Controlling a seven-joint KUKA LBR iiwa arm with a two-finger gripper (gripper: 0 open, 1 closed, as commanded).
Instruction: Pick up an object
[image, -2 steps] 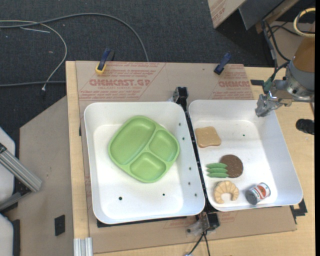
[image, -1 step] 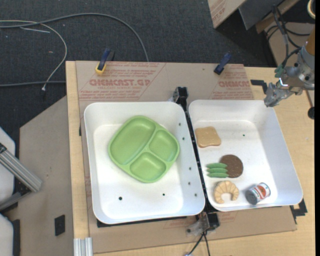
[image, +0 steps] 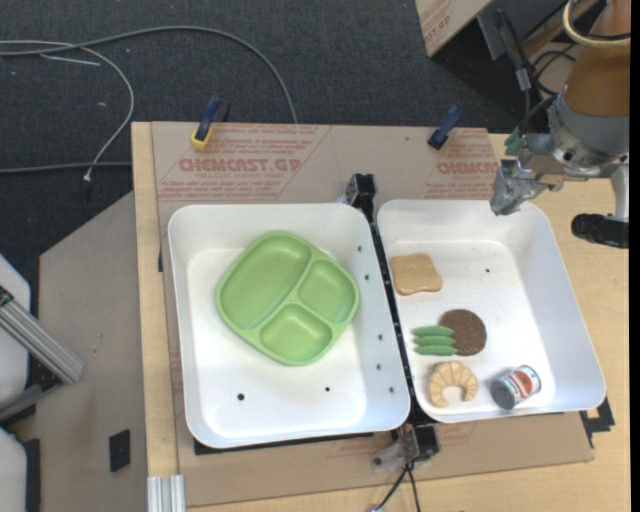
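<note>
Cardboard-topped, the bench (image: 300, 160) carries two shallow white bins side by side, with blue clamps (image: 208, 120) pinning the sheet at its far edge. Of the two, the left bin (image: 200, 400) holds a light green divided plate (image: 288, 297) with three compartments, lying flat near the bin's middle and turned at a slant. Beside it the right bin (image: 560, 300) holds the smaller things, all gathered toward its left and near side. From the upper right the grey arm (image: 590, 110) reaches in, an orange band above its wrist, and the gripper (image: 508, 195) hangs over the far edge of the right bin, well apart from everything inside it; nothing sits between its fingers, and whether they stand apart or together I cannot tell. A slice of toast (image: 415, 274) lies nearest the gripper, close to the bin's left wall. Nearer the camera rests a round brown patty (image: 466, 331), with green pea pods (image: 433, 340) touching its left side. Below them lies a croissant (image: 452, 382), and just to its right a small can (image: 515, 386) with a red and white label lies on its side
</note>
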